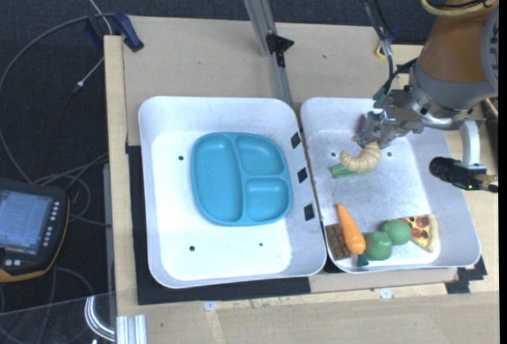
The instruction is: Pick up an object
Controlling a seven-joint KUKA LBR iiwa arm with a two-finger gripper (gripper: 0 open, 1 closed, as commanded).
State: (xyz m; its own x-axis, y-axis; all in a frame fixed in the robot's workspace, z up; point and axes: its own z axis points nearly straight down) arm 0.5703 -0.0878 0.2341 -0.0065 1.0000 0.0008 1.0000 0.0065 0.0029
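In the right bin [444, 200] a tan curved croissant [360, 161] lies near the middle, partly over a small green piece [342, 170]. My gripper [379, 131] hangs just over the croissant's upper right end, close to it or touching it; I cannot tell which. Along the bin's front edge lie an orange carrot [351, 229], a brown chocolate bar [337, 242], two green round fruits [388, 239] and a pizza slice [422, 231].
The left bin [158, 176] holds a blue divided plate [242, 177]. A metal post [261, 9] rises behind the bins. The arm's black cable piece [455, 170] hangs over the right bin's right side. Cables and a handheld screen [28, 223] lie left of the bench.
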